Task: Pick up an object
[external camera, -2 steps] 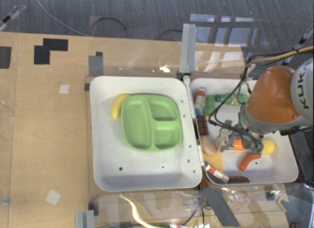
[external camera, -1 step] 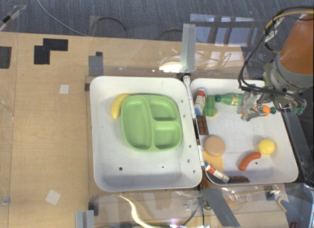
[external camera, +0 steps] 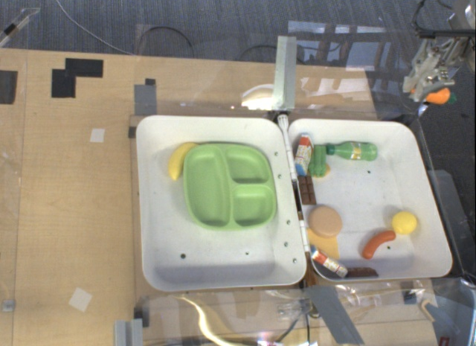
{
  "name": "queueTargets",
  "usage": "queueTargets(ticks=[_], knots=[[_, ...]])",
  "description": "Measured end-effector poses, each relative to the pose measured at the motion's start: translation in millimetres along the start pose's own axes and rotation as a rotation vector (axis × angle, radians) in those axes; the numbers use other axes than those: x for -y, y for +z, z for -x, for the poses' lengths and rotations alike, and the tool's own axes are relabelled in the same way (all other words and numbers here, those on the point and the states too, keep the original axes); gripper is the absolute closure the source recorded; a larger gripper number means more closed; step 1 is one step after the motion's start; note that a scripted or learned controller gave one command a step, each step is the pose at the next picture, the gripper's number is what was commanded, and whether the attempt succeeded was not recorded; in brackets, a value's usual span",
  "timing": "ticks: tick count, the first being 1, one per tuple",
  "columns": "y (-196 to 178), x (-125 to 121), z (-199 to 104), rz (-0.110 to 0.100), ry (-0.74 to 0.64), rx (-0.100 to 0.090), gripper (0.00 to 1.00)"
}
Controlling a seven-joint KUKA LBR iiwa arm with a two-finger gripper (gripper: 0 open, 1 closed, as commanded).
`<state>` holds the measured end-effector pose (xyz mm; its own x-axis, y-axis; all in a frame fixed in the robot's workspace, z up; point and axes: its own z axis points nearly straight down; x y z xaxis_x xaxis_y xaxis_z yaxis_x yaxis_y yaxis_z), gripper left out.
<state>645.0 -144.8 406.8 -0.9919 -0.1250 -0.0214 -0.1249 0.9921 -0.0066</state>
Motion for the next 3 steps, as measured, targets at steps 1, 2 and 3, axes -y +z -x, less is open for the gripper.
queueTargets(ticks=[1, 2, 3], knots=[[186.5, 15.0, 11.9, 0.012, -0.273, -0.019, 1.00], [148.8, -34.8, 28.0, 0.007, -0.355, -0.006, 1.00], [205.3, 59.3, -14.8, 0.010, -0.778, -0.011, 1.00]])
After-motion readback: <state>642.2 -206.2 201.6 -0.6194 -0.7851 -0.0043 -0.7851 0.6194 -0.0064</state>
